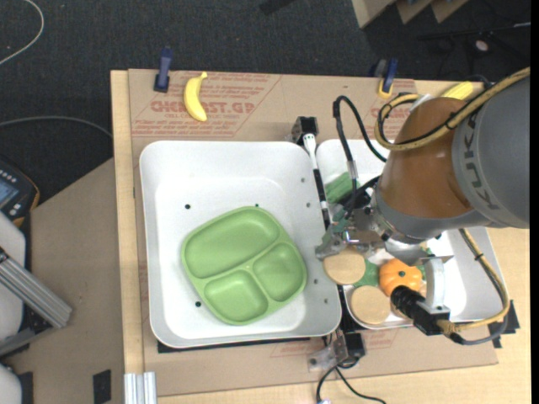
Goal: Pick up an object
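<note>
Camera view, lower right of the frame: an orange toy (396, 276) with a green top sits in the right bin (476, 289), touching two tan round discs (354, 286) at its left. The arm (459, 171) hangs right over them, its bulk covering most of that bin. The gripper (345, 236) is down among cables near the bin's left edge, and whether it grips anything, I can't tell. In the left bin (168, 175), a green divided plate (244, 263) lies in plain sight. Upper left, a yellow banana (195, 96) rests on the cardboard (253, 95).
</note>
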Controlling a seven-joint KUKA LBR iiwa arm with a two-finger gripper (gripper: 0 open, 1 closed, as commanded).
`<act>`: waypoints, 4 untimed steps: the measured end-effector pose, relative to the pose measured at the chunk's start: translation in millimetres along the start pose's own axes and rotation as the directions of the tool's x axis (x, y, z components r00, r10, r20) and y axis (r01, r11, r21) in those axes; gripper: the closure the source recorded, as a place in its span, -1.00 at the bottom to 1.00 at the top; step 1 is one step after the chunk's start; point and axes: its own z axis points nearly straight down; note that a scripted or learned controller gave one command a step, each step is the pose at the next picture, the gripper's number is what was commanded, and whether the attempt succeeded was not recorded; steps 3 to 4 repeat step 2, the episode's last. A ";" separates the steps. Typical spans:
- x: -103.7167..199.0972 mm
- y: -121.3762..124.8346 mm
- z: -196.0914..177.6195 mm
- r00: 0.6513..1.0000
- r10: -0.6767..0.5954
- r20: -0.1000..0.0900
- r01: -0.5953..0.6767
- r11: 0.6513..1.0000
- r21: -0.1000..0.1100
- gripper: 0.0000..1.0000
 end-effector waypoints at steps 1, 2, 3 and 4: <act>37.9 63.5 -89.0 1.000 -0.004 0.001 0.004 1.000 -0.018 1.00; 42.4 40.7 5.0 1.000 0.003 0.002 -0.003 1.000 0.008 1.00; 42.4 40.7 5.0 1.000 0.003 0.002 -0.003 1.000 0.008 1.00; 42.4 40.7 5.0 1.000 0.003 0.002 -0.003 1.000 0.008 1.00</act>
